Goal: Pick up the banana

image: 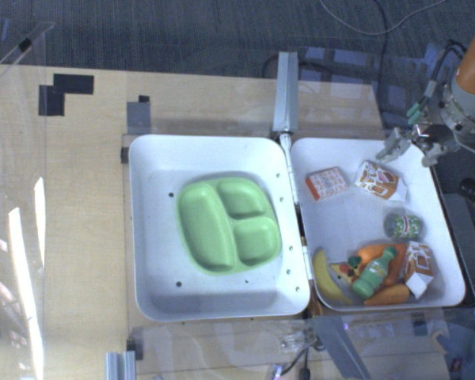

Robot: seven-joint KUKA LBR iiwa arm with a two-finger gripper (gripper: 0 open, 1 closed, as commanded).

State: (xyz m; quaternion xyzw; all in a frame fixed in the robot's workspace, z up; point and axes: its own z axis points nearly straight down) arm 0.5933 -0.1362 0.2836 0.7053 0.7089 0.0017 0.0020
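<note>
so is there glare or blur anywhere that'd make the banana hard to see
Camera view: bright streaks of glare on the clear panel at left, away from both bins; the banana is evenly lit but soft; the tool looks slightly blurred.

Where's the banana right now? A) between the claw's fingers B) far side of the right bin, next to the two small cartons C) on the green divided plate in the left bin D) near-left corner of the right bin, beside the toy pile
D: the banana lies along the near-left corner of the right bin, beside the green bottle and carrots, while the claw hovers over the bin's far-right rim.
</note>
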